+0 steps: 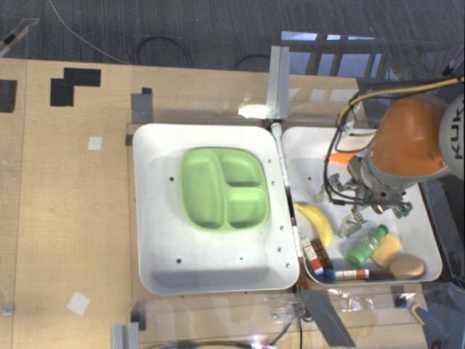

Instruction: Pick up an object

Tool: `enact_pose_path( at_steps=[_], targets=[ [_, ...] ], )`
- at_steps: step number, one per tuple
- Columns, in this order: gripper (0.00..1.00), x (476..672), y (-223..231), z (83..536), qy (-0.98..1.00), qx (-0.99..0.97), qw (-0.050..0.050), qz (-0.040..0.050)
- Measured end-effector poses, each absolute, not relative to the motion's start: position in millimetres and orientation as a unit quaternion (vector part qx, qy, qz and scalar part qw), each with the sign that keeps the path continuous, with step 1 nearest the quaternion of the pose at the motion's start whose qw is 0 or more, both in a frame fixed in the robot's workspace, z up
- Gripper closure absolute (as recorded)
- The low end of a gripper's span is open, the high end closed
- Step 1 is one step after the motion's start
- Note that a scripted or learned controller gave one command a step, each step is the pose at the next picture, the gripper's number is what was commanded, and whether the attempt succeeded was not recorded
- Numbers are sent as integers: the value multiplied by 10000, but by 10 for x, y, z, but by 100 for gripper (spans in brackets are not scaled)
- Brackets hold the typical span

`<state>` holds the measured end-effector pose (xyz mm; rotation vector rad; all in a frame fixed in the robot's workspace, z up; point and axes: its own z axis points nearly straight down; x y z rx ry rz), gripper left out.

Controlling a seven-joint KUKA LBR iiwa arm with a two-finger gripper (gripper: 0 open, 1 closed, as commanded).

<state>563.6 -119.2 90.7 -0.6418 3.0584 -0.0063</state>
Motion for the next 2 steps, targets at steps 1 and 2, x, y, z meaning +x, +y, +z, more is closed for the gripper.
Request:
enact_pose_path(
  at_steps=[1,2],
  targets=[
    [0,6473,-1363,882,9701,-2426,65,-14],
    [0,6223,-1566,888,9635,-2677,59,-21]
  ],
)
